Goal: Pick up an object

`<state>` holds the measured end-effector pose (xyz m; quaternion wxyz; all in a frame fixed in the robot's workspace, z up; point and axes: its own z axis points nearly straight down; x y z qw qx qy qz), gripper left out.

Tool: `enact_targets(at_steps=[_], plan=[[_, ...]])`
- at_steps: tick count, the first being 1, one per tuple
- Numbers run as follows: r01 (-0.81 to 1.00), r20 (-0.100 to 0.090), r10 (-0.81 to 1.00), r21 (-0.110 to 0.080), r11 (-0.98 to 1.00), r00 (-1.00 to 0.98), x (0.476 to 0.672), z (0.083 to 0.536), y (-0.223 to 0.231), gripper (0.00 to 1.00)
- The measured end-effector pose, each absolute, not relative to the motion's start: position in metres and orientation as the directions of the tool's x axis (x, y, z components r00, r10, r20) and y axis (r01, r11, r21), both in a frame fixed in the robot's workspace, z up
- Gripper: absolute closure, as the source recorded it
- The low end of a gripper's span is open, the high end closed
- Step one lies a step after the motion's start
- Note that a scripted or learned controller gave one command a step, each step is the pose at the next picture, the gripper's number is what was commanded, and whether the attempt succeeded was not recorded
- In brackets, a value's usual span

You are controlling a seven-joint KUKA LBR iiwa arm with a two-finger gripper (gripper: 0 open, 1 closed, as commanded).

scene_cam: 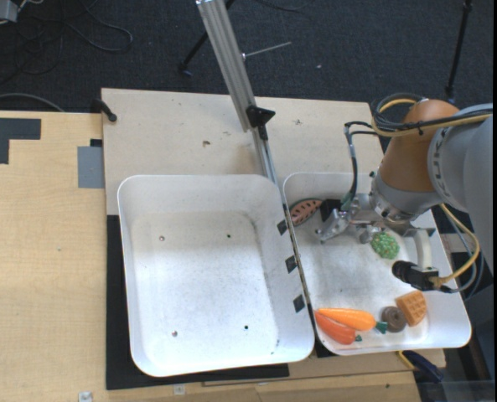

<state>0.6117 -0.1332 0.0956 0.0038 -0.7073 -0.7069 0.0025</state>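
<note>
My gripper (330, 226) reaches into the right bin (349, 266) from the right, its metal fingers pointing left near the bin's upper left. A brown oval object (305, 209) lies just left of the fingertips, apart from them. A green round object (385, 244) sits below the wrist. Along the bin's front lie an orange and red carrot-like piece (344, 322), a small dark ring (391, 316) and an orange waffle-like block (412, 306). Nothing shows between the fingers.
The left bin (202, 270) stands beside the right one, parted by a divider with black clips (288, 262). A slanted aluminium post (231, 65) rises behind the bins. A black cable connector (407, 270) hangs over the right bin's right side.
</note>
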Motion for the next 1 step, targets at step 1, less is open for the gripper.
enact_targets(at_steps=[1], plan=[[1.000,0.000,1.000,-0.004,-0.006,0.006,0.6129,0.1092,-0.1353,1.00]])
